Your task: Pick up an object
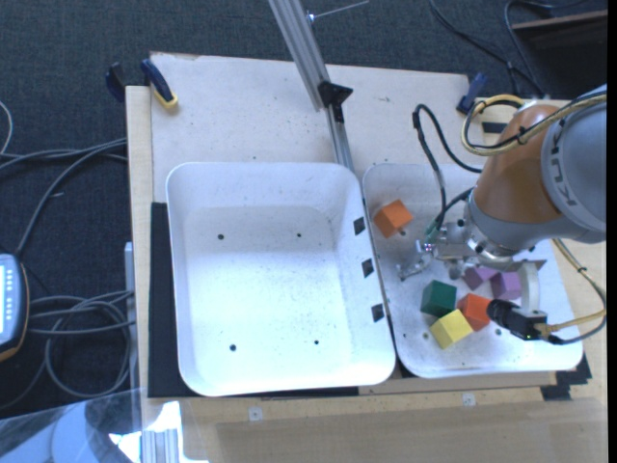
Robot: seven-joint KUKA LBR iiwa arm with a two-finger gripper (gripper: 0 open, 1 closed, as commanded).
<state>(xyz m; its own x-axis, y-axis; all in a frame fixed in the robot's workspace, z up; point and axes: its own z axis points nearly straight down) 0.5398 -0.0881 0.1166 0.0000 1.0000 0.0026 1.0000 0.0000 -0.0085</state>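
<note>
Camera view | hand (421,258) in right bin (501,360) | opening cannot be told | beside green block (440,296)

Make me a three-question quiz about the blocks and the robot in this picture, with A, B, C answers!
1. Where are the blocks?
A. left bin
B. right bin
C. floor

2. What colour is the block lying apart, farthest from the camera?
A. orange
B. blue
C. white

3. Is the yellow block lifted?
A. yes, high up
B. no, it lies on the bin floor
C. it hangs on a cable

Answers: 1 B, all the blocks lie in the right bin under the arm. 2 A, the orange block sits alone. 3 B, the yellow block rests by the green block.
</note>
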